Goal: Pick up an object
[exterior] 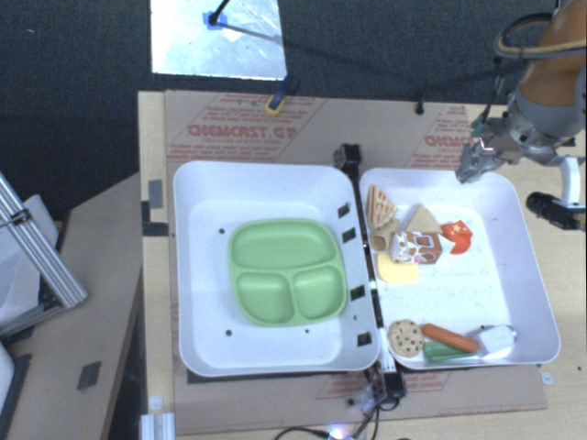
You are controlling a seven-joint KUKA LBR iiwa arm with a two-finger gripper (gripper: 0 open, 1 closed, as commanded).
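From above, the gripper (472, 165) hangs at the two o'clock corner of the right bin (518, 246), over its back rim; whether it is spread or pressed together, I cannot tell. Nothing shows between its tips. Toys lie along the bin's left side: a sandwich wedge (380, 206) at eleven o'clock, a red piece (458, 235) near the middle, a cookie (404, 337) and a carrot (448, 337) at six. The left bin (206, 246) holds a green divided plate (286, 271).
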